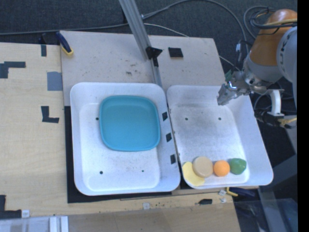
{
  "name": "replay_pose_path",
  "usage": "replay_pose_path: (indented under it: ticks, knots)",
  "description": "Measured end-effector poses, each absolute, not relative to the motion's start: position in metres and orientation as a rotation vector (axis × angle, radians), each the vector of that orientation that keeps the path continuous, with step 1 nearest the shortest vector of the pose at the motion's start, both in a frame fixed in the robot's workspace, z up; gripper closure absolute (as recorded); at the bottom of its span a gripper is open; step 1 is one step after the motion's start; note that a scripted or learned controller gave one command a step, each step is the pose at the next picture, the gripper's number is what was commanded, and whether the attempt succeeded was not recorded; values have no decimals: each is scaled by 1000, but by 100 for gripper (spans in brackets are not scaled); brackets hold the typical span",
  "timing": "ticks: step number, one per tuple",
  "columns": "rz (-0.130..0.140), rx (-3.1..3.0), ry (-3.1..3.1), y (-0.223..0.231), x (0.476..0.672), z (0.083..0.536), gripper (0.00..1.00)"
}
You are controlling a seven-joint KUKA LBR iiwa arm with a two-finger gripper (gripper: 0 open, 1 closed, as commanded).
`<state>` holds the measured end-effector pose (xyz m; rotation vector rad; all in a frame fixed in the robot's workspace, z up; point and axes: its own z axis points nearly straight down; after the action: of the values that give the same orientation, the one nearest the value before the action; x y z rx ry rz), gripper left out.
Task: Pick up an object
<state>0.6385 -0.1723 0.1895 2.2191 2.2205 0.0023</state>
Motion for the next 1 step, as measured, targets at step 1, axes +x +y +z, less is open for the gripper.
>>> replay_pose_path:
  ticks: [1]
  knots:
    - [3, 2219, 2219, -177, 639, 251, 100]
